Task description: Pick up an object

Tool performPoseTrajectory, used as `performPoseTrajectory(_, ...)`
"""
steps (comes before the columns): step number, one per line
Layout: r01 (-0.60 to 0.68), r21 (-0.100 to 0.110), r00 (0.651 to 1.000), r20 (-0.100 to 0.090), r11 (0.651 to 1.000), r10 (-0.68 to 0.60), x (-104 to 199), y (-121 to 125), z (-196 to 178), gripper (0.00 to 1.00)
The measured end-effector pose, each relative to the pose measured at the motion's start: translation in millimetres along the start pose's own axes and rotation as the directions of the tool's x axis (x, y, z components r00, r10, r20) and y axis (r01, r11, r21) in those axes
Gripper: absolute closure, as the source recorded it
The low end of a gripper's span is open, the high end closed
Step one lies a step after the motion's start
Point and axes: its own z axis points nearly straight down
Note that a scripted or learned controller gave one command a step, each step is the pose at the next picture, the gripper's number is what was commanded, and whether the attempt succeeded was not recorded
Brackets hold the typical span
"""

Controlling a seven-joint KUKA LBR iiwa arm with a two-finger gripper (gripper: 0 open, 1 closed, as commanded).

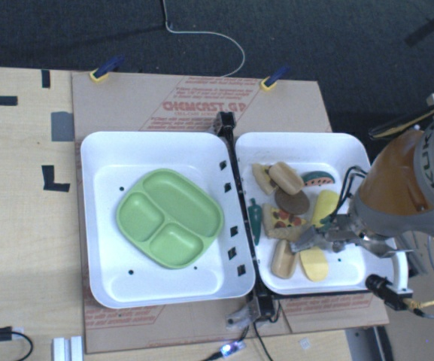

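Note:
The right bin (pixel 352 150) holds a heap of toy food: a tan bread roll (pixel 285 175), a brown round piece (pixel 292 201), a watermelon slice (pixel 319 178), a yellow banana-like piece (pixel 326 204), a pizza slice (pixel 280 221), a green pepper (pixel 255 221), a tan cylinder (pixel 282 259) and a yellow block (pixel 314 265). My gripper (pixel 312 239) is low in this bin, just above the yellow block and right of the pizza slice. Its grey body hides what lies under it. Nothing shows as lifted.
The left bin (pixel 96 201) holds a green divided plate (pixel 170 218). A black divider with clips (pixel 235 201) runs between the bins. The arm with its orange band (pixel 396 183) reaches over the right bin's right wall. A cable lies on the dark floor behind.

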Motion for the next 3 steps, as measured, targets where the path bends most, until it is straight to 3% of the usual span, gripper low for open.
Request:
performPoseTrajectory(1, 0.000, -0.011, 1.000, 0.005, 1.000, 0.000, 46, 5, 19, 0.00)
performPoseTrajectory(2, -0.001, -0.010, 1.000, 0.007, 1.000, 0.001, 66, 2, 5, 0.00)
performPoseTrajectory(3, 0.002, -0.014, 1.000, 0.004, 1.000, -0.002, 91, 2, -84, 0.00)
